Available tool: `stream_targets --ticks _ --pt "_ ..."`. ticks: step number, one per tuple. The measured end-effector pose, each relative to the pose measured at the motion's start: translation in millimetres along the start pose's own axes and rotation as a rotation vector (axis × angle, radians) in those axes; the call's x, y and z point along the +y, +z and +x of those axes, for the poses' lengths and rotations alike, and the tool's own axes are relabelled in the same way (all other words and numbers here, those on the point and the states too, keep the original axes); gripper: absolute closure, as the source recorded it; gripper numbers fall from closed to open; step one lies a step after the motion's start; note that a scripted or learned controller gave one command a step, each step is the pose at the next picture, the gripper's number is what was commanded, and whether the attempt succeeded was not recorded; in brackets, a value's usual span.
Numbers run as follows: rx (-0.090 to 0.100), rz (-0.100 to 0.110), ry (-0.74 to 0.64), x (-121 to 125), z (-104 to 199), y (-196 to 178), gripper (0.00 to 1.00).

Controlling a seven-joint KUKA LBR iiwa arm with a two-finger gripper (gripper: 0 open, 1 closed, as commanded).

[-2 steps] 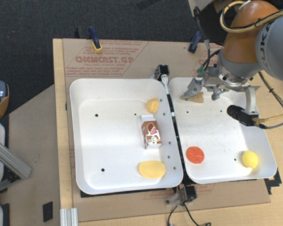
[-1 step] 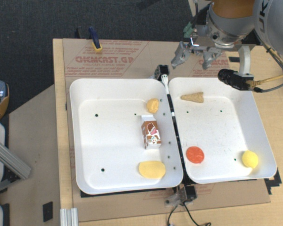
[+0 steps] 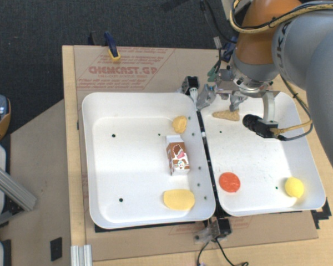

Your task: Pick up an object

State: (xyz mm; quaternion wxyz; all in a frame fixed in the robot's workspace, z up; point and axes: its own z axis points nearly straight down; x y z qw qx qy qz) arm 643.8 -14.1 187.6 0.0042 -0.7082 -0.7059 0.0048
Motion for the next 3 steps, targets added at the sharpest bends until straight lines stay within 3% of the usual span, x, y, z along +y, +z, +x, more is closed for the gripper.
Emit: stream_targets --ticks 1,2,3 --pt "0.003 -0.027 -0.011 21 81 -125 0.0" --pt "-0.001 -0.002 0.001 21 34 10 0.0" --pt "0.002 -0.019 -0.009 21 105 -59 0.0"
